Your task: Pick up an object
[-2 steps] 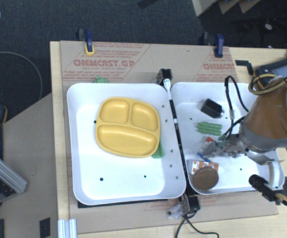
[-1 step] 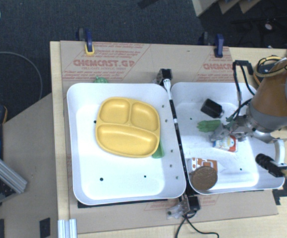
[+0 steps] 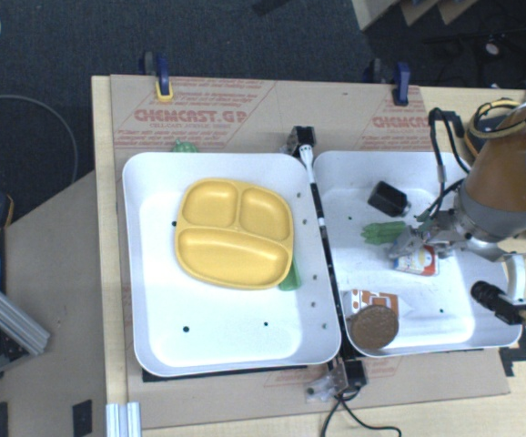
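Packet (image 3: 418, 260): red-and-white, in right bin (image 3: 445, 333), under the end effector (image 3: 415, 242).
End effector: grip state cannot be told.
Green item (image 3: 383, 233): at packet's 10 o'clock.

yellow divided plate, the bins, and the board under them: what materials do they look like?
Yellow divided plate: looks like moulded plastic, with a smooth satin sheen and rounded compartment ridges. Left bin and right bin: probably thin formed plastic, glossy white with soft highlights and rounded corners. Board: brown kraft paper face with red print; the core material can't be told.

2 blue clamps (image 3: 163, 69), dark carpet (image 3: 54, 25)
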Controlling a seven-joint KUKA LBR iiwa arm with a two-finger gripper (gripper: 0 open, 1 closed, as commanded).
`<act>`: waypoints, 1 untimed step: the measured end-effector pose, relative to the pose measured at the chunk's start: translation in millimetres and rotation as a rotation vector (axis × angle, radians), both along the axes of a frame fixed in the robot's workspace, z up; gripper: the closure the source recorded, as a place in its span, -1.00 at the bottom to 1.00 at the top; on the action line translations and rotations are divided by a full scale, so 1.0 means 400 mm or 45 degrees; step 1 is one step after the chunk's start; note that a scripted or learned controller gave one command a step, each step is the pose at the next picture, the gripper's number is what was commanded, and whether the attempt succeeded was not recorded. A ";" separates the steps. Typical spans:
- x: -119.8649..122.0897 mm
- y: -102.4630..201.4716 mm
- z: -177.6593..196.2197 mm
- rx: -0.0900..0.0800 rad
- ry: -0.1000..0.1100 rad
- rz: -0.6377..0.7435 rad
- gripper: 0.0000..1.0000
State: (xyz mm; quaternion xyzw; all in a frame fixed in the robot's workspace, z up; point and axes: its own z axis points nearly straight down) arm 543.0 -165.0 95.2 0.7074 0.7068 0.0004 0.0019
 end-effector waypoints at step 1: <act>-0.159 -0.006 0.367 -0.003 -0.012 -0.002 1.00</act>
